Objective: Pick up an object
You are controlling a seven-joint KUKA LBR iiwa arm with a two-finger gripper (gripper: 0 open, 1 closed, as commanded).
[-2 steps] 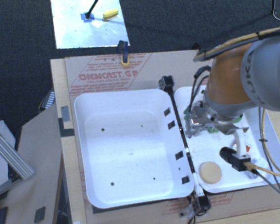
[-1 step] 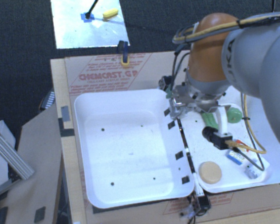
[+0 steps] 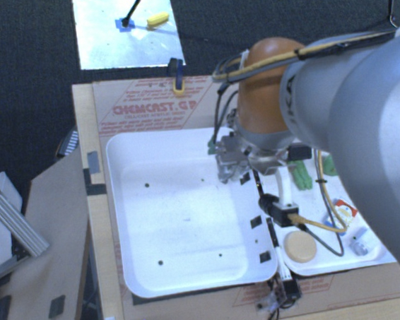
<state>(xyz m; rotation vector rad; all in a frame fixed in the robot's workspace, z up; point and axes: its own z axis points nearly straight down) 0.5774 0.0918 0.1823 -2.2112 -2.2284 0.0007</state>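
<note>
Reaching from the right, arm (image 3: 350, 97) poses gripper (image 3: 230, 165) over left bin (image 3: 129, 198); grip state indiscernible; right bin (image 3: 339, 262) partly hidden behind it.

Even, moderately bright overhead light is covering the bench. The left bin (image 3: 177, 215) is reading clean white without blown-out glare. A metal sheet (image 3: 128, 28) at the top is reflecting pale sheen. The arm (image 3: 349, 90), nearest the lens, is appearing soft and blurred; the dark surround is staying dim.
</note>
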